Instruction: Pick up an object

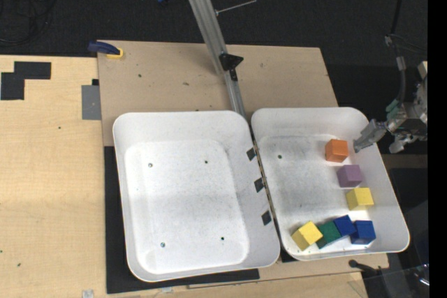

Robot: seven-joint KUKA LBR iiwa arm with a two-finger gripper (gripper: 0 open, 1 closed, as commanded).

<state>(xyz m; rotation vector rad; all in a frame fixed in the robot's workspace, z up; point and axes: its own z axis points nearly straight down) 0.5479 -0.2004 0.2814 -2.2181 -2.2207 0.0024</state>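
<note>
In the camera view, the pincer (383, 135) hangs at the right bin's (307, 122) far right rim, just beside the orange cube (336, 150). Its fingers look spread and pinch nothing. I judge this the approach step. The next move calls for centring over one cube and descending.

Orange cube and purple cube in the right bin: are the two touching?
Apart. The camera view shows a strip of white bin floor between the small orange cube and the small purple cube, which lies nearer the camera in the shallow white right bin.
</note>
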